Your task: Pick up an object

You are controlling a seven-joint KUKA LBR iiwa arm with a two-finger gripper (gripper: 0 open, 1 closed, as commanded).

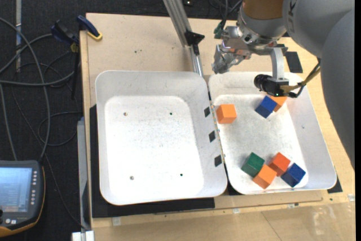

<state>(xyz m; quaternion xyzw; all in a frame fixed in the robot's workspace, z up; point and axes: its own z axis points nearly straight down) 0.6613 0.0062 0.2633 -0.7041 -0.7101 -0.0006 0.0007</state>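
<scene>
We see six small blocks in the right bin (pixel 316 138): an orange cube (pixel 226 113) alone near its left wall, a blue block (pixel 265 106) touching an orange one (pixel 277 101), and a green (pixel 253 164), orange (pixel 265 176), red-orange (pixel 280 162) and blue (pixel 293 174) cluster at the front.

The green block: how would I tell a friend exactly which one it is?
Start at the right-hand white bin of the two on the bench. Along its near edge sits a tight cluster of four blocks. The green block is at the cluster's left end, touching an orange block; it is the one green piece among orange and blue ones.
</scene>
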